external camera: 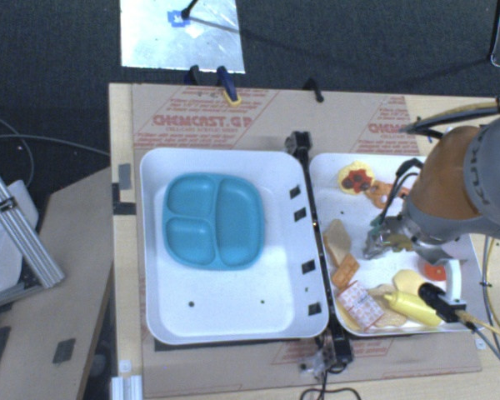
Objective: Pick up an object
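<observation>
Overhead slanted view of bench with two white bins side by side. Left bin (175, 307): teal divided plate (212, 221), three compartments, lying flat. Right bin (325, 169): scattered toy food — pizza slice (356, 177) near far edge, tan wedge (337, 238), orange cracker (345, 271), red-checked packet (361, 305), yellow banana (412, 306) at near edge. Grey arm with orange band (442, 182) reaching in from right, wrist bent down over right bin. Gripper (380, 244) low among toy food, just right of tan wedge; finger spread impossible to tell, nothing visibly held.
</observation>
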`<state>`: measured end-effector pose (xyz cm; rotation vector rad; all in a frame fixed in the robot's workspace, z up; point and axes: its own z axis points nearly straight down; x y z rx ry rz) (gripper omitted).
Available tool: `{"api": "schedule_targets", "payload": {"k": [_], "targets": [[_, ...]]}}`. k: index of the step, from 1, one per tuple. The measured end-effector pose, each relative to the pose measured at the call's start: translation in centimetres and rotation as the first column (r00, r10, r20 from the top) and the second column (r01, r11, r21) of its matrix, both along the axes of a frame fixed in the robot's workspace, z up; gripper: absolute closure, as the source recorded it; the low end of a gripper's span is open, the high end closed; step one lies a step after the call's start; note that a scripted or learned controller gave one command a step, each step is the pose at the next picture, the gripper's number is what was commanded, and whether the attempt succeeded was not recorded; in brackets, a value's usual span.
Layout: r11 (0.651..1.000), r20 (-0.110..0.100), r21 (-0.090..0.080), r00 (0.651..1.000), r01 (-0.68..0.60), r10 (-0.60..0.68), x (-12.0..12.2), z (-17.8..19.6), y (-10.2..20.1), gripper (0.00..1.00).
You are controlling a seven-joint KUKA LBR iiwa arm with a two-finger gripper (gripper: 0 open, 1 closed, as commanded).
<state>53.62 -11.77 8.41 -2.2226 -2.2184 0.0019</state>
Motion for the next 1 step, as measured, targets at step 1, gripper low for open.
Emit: {"api": "schedule_targets", "payload": {"k": [1], "targets": [[1.000,0.009,0.005,1.000,-0.014,0.014,-4.93,10.57,9.13,1.00]]}}
